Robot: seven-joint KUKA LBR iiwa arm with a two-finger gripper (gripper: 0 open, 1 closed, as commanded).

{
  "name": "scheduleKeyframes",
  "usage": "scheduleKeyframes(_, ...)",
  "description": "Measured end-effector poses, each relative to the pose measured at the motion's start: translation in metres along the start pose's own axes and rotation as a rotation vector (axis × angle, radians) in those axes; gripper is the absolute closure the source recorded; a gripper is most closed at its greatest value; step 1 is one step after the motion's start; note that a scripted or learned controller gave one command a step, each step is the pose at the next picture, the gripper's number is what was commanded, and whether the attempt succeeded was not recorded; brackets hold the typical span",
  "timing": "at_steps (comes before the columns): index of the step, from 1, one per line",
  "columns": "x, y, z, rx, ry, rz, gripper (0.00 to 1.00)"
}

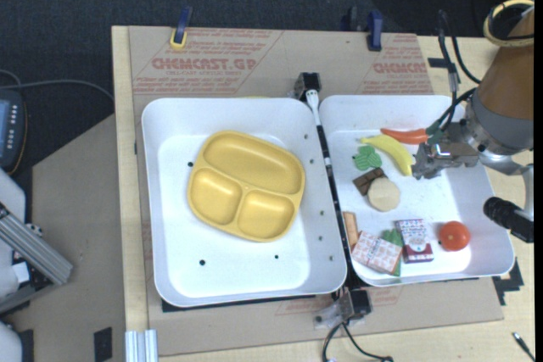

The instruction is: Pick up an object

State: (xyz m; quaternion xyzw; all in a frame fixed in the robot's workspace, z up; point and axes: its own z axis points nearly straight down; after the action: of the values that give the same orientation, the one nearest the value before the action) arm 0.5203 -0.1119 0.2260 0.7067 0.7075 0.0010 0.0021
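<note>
From the camera above the bench, two white bins lie side by side on a brown cardboard sheet point(254, 55), on which red letters read "CHEMCAST G.P"; the same print begins again at the right but is cut off there. A yellow clamp point(179, 33) and a blue clamp point(374, 30) grip the far edge of the sheet.

The left bin point(170, 208) holds a yellow divided plate point(245, 185) with three compartments, lying near the middle of the bin.

The right bin point(475, 208) holds the small objects. At about 12 o'clock in this bin a yellow banana point(388, 152) lies aslant, with an orange-red carrot point(405, 134) just beyond it and a green piece point(367, 158) at its left. Near the centre there is a brown block point(367, 180) touching a pale round piece point(383, 195). Toward 6 o'clock lie a small pink checked packet point(376, 253) and a red and white carton point(413, 239); their print is too small to read. A red tomato point(456, 236) lies at about 4 o'clock.

The arm enters from 3 o'clock. The gripper point(422, 159) hangs just beside the right end of the banana and the carrot. Whether its fingers are closed or apart, I cannot tell, and no object is seen between them.
</note>
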Motion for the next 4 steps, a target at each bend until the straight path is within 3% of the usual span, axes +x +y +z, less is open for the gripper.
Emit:
scheduleKeyframes(2, 0.075, 0.075, -0.001, 0.001, 0.002, -0.004, 1.00)
scheduleKeyframes(3, 0.087, 0.121, -0.005, -0.002, 0.001, -0.002, 1.00)
scheduleKeyframes(4, 0.093, 0.113, -0.009, 0.006, 0.001, 0.001, 1.00)
